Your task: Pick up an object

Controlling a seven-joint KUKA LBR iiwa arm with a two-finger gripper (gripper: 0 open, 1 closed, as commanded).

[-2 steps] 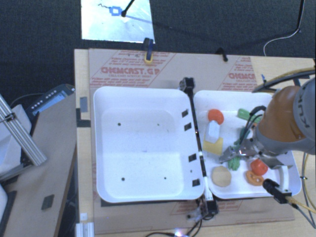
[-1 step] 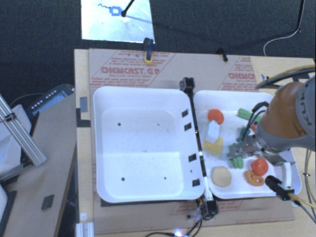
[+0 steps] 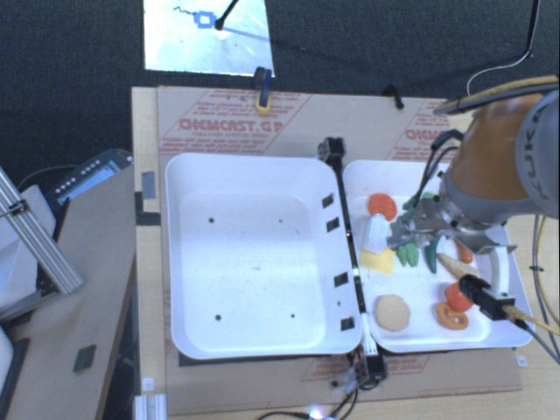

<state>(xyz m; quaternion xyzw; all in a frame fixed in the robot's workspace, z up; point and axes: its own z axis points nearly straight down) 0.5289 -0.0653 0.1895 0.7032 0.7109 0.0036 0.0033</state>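
My gripper [image 3: 408,233] hangs low over the middle of the right bin [image 3: 418,343], under the orange-banded wrist. It sits just above a green toy [image 3: 408,255] and right of a white bottle-shaped item [image 3: 376,230]. An orange-red ball [image 3: 381,204] lies at the bin's back left. A yellow block [image 3: 378,262] rests in front of the white item. A tan round piece [image 3: 392,311] lies near the front. Nothing can be seen held in the gripper.
The left bin [image 3: 254,261] lies beside the right one, with a black divider [image 3: 348,252] between them. A second green piece [image 3: 431,255], a carrot-like stick [image 3: 456,266], a red tomato [image 3: 457,296], an orange slice [image 3: 452,320] and a white curved part [image 3: 500,269] crowd the right bin's right side.
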